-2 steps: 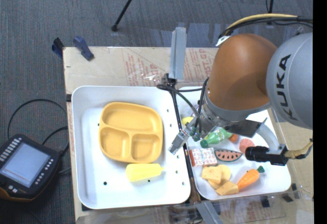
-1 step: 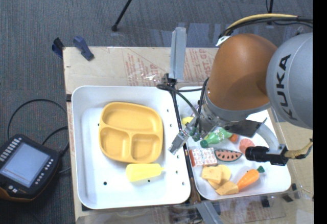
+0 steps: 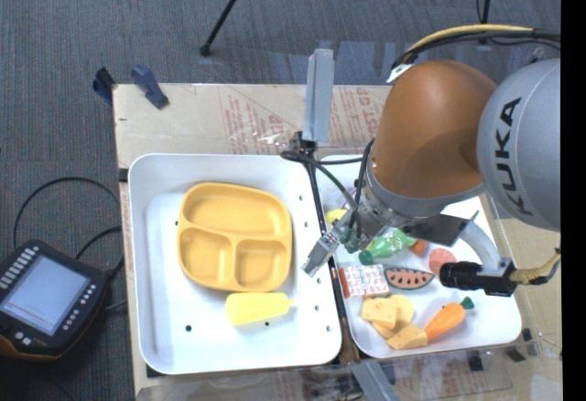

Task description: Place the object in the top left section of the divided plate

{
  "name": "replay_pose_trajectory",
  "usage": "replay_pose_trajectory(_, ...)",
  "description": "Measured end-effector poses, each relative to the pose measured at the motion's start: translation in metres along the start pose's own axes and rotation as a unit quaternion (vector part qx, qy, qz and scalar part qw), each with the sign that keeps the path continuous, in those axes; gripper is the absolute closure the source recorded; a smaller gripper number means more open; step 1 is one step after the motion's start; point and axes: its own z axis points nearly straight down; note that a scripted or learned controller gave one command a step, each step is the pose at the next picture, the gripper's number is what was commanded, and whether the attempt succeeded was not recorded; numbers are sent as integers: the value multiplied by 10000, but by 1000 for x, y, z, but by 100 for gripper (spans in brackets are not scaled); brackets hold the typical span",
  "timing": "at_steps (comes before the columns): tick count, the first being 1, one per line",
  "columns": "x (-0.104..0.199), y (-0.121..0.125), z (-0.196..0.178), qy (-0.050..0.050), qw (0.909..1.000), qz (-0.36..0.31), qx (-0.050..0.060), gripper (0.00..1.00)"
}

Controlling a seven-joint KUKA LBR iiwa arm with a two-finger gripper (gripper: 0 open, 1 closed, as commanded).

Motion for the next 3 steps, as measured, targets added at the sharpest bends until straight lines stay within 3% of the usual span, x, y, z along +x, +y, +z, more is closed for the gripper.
replay_pose_trajectory(2,0,0,0,0,10000,0,0,0)
replay_pose_trajectory(3,-11,21,-112,-33,10000,-17,-52,0)
